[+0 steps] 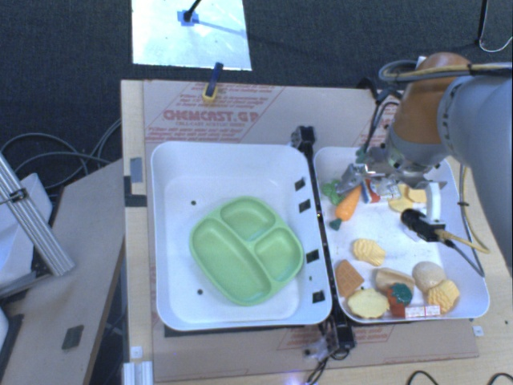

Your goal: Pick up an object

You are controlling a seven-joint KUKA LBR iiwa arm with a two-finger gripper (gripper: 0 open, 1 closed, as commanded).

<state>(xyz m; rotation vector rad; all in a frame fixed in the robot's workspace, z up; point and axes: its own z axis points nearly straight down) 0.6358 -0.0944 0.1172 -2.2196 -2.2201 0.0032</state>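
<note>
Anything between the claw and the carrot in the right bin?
Nothing visible. The claw sits right at the carrot top end; other toy food lies lower in the right bin, off that path.

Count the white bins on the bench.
2: the left bin holds a green plate; the right bin holds toy food, with the claw over it.

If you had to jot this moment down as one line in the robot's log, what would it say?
arm: over right bin | gripper: low, beside carrot | grasp: unconfirmed | left bin: green tray
</note>
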